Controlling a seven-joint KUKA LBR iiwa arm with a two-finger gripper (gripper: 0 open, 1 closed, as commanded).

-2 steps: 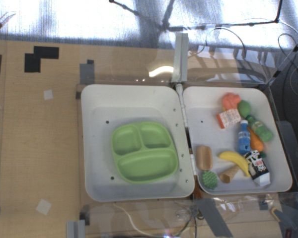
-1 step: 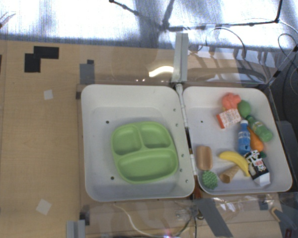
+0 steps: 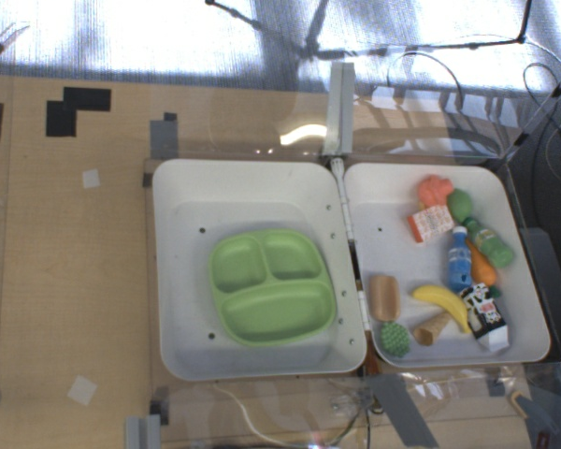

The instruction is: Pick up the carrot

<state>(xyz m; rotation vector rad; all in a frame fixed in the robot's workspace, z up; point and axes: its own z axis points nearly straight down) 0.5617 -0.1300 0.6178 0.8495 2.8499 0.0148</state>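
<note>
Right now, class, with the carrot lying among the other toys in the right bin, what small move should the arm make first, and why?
Probably bring the gripper in from the right to hover above the carrot in the right bin. The carrot lies wedged between the blue bottle and the green bottle, with the milk carton just below, so a careful line-up from above seems wise before descending.

bench (image 3: 65, 279): light wood | black markers (image 3: 75, 108) top left | striped light across far edge
</note>
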